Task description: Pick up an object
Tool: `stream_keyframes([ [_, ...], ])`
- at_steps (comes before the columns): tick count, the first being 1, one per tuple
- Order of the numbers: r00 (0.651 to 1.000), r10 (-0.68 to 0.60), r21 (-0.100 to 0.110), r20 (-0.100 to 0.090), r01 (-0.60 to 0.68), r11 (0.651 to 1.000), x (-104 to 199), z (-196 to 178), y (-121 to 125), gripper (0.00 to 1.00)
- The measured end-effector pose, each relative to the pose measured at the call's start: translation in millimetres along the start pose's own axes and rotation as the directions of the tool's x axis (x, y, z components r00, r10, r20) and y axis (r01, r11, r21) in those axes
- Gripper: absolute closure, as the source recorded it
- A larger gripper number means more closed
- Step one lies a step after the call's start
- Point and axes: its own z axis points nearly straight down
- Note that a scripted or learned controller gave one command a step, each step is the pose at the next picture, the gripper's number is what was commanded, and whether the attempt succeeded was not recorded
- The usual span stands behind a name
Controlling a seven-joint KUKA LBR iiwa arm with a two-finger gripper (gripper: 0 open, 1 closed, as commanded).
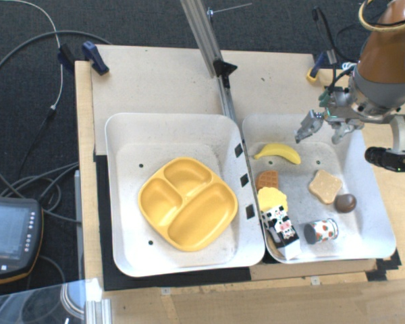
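The right bin [368, 181] holds a yellow banana [278, 152], a brown waffle piece [267, 179], a slice of toast [325, 185], a dark brown ball [345, 202], a red and white can [321, 231] on its side, and a yellow, black and white carton [277, 218]. My gripper [322, 130] hangs over the bin's far part, right of the banana and beyond the toast. Its two fingers are spread apart with nothing between them.
The left bin [121, 201] carries a yellow divided plate [187, 202]. A metal rail [206, 39] runs diagonally from the top down to the gap between the bins. A blue clamp [94, 57] sits on the bench's far left corner.
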Motion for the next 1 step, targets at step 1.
stream_keyframes([
  [1, 1.0, -0.002, 0.007, -0.001, 0.002, 1.0, 33.5, 135.8, 11.1, 0.0],
])
